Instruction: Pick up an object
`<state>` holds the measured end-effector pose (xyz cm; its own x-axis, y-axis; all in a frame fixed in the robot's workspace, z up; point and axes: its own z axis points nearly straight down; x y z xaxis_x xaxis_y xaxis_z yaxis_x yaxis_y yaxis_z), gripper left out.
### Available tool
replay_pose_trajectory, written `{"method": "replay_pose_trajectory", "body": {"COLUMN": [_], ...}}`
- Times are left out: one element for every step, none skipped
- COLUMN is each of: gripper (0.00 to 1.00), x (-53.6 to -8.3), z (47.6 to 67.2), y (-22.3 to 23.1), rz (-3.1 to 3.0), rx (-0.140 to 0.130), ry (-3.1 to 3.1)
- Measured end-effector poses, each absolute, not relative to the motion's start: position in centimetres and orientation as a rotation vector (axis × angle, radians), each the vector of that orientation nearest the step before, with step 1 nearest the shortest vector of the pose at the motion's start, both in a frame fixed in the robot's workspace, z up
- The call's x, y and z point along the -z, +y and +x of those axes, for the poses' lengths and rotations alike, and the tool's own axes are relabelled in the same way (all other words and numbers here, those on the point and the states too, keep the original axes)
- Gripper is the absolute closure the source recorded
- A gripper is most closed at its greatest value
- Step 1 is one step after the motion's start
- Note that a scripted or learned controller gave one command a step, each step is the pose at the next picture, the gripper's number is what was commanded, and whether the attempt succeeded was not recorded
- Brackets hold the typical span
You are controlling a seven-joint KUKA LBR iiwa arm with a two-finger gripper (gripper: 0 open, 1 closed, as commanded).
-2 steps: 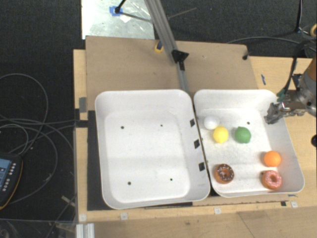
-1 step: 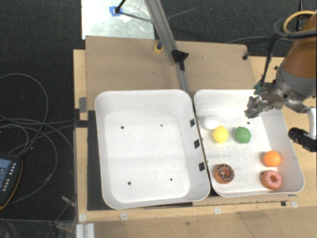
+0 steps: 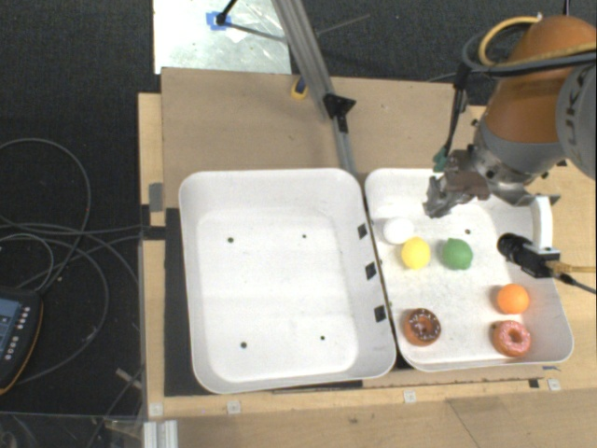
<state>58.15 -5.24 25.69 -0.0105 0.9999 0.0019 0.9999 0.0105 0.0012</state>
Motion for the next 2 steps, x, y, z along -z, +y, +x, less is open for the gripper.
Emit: {"method": "replay_pose_trajectory", "body": {"gripper": [1.00,1.00], "x": [-24.0,-23.7], "z": [58.7,58.7], "y": [-0.5,4.6], "rz": [-2.209,-2.209], "rx": [0.002,0.003], "ry": [-2.231,-2.232]}}
